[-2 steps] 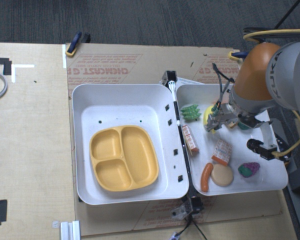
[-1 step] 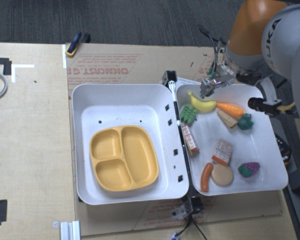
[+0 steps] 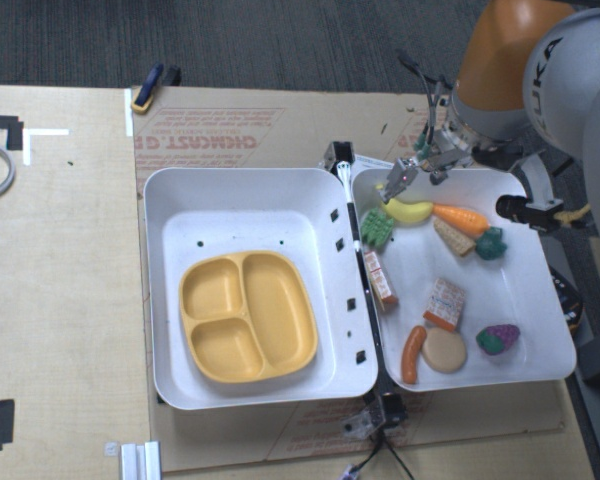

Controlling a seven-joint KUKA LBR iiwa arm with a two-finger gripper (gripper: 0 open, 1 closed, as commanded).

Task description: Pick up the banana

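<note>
The banana (image 3: pixel 408 211) lies just below the gripper (image 3: pixel 393 185), long axis running left-right across the right bin (image 3: pixel 540 353); the fingers look spread, pinching nothing.

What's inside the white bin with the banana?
In the right bin: banana, carrot, green toy, hot dog, small box, purple fruit. The gripper hangs over the banana's end, hiding what's beneath it.
</note>
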